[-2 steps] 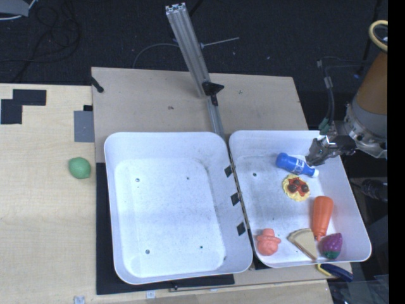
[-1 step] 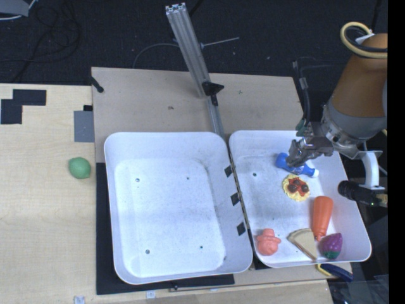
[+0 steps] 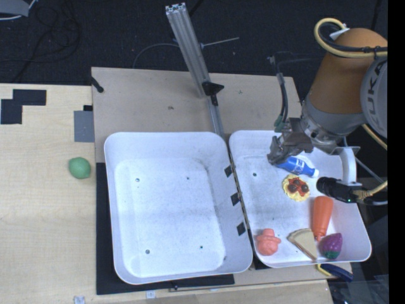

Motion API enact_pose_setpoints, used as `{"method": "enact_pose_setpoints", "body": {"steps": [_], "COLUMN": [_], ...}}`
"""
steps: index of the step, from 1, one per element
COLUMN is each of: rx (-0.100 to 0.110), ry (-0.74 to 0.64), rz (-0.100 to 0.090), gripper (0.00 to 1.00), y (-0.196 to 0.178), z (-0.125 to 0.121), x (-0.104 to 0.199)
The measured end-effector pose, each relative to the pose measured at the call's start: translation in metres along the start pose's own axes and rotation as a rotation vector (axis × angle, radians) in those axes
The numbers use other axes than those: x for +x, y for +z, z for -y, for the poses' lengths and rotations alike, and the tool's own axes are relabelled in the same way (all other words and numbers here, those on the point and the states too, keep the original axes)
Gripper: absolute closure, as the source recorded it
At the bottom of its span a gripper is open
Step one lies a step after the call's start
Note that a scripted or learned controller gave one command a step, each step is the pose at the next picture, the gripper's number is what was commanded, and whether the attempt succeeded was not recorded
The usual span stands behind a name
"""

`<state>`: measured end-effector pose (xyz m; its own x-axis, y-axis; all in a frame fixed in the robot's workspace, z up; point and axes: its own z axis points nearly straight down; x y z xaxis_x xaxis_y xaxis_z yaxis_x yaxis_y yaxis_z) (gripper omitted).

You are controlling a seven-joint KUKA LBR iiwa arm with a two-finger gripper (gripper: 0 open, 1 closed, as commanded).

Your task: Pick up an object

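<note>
Camera view: dark two-finger gripper low over the small blue plastic bottle, seemingly to grab it.
Fingers: cannot tell.

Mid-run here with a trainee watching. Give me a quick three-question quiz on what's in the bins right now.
1. True or false: the carrot lies in the left bin.
2. Which item lies nearest the gripper? A) blue bottle B) green ball C) purple toy
3. Where does the green ball lie?

Key:
1. False; it lies in the right bin.
2. A.
3. On the bench, left of both bins.
</note>
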<state>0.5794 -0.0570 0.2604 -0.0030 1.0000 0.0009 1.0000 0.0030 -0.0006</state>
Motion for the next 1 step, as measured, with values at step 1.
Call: {"method": "enact_pose_setpoints", "body": {"steps": [1], "rx": [0.001], "ry": [0.000], "rz": [0.000], "gripper": [1.00], "y": [0.0081], "z": [-0.0047], "x": [0.0442]}}
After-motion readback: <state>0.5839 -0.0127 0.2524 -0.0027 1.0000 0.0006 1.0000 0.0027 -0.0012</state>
